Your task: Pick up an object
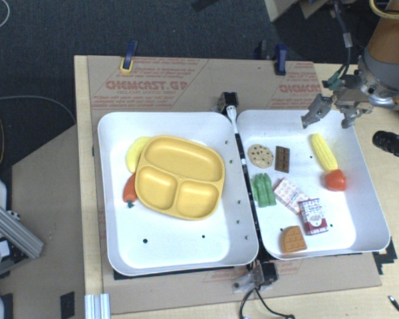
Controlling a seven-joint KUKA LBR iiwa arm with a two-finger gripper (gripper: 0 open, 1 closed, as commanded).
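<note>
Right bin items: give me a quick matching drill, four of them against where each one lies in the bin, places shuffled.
Things:
1. corn cob
2. cookie
3. tomato
4. toast piece

Places:
A. near the front edge of the right bin
B. just below the corn, right side
C. top left, beside the chocolate bar
D. upper right, under the gripper

Pairs: 1-D, 2-C, 3-B, 4-A

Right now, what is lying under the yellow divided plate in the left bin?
Two things stick out from under the yellow divided plate: a yellow piece at its upper left edge and an orange-red piece lower down. Their covered parts, and anything else beneath the plate, cannot be seen.
</note>
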